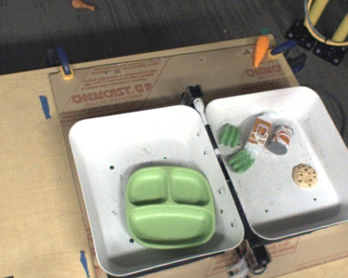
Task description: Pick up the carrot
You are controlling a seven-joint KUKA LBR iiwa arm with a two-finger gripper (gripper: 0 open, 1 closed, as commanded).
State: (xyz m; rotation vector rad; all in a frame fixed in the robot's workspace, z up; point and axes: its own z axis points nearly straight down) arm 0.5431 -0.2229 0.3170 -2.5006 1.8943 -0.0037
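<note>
A small orange carrot (261, 50) with a green top lies on the brown board just behind the right bin's far rim, outside both bins, next to a blue clamp (282, 48). It is tilted, with its green end pointing away from the bins.
The left bin (96, 149) holds a green divided plate (170, 205). In the right bin (331, 200) lie two green ridged pieces (229, 135), two small cans (260, 132) and a cookie (304, 176). Yellow cables (326, 1) sit at the top right. A small orange object (82, 4) lies on the dark floor.
</note>
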